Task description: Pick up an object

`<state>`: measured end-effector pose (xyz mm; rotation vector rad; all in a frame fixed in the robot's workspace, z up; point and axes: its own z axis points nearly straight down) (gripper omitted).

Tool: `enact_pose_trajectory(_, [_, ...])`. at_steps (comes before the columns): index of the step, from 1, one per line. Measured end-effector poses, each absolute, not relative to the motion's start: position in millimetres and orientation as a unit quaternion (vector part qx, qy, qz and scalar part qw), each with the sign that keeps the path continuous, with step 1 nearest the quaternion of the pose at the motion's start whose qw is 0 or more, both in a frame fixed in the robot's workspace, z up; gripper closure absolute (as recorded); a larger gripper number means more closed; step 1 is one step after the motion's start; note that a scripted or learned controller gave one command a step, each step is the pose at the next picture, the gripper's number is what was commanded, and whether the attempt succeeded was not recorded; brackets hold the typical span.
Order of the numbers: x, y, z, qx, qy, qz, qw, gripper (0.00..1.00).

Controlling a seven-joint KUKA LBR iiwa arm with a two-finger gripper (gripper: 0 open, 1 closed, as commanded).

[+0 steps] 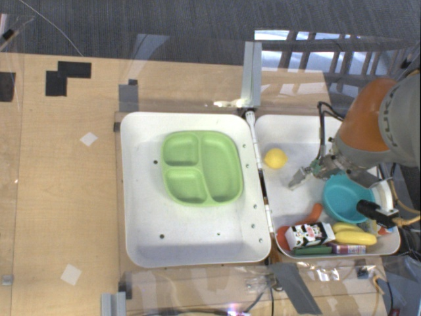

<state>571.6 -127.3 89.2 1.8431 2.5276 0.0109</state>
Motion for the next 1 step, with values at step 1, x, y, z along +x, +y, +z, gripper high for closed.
enact_pose_trajectory(1, [495.9, -118.8, 90.6, 0.637, 0.771, 0.0056, 0.007, 0.0])
